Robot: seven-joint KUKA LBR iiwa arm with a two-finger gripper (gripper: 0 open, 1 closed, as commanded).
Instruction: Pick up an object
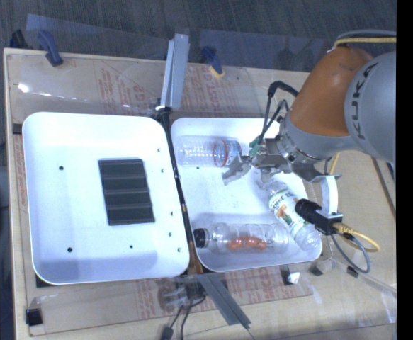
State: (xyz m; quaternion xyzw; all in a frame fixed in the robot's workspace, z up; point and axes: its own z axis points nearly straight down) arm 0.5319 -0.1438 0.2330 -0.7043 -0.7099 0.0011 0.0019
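Now the claw (236, 170) hangs low in the right bin (192, 190), fingers spread apart with nothing between them. Just beside it lies a clear bottle (206, 151) with a red label. Two more bottles (241, 238) (287, 214) lie near the front and right. A black block (125, 191) sits in the left bin (50, 190).

The one clear word is "KUKA" — dark capital letters on the grey arm housing (365, 115), running slantwise beside the orange band. The clear sheet over the bench (121, 87) carries reddish printed lines and lettering, too faint and small to read. Two bottles bear labels — the top bottle (206, 151) a reddish band, the right bottle (287, 211) a white, green and orange one — but no letters can be made out on either.
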